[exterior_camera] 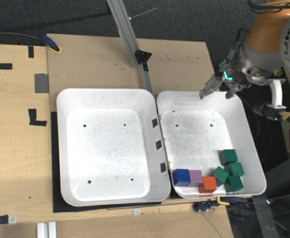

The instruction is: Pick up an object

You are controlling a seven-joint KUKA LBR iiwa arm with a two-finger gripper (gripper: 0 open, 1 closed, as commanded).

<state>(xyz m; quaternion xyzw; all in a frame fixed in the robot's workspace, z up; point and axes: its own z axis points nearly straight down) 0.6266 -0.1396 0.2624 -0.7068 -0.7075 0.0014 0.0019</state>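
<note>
arm's two-finger tool (217, 89) sits splayed open, holding nothing, above the right shallow white bin's (249, 133) far rim; small coloured blocks (211, 175) bunched in its near corner

Claw (217, 89) spread, holding nothing, over right bin (244, 118) far rim; blocks (219, 172) clustered near corner.

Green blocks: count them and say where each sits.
4, all in the right bin's near right corner: one farthest back, one beside it, one by the orange block, one nearest the rim.
</note>
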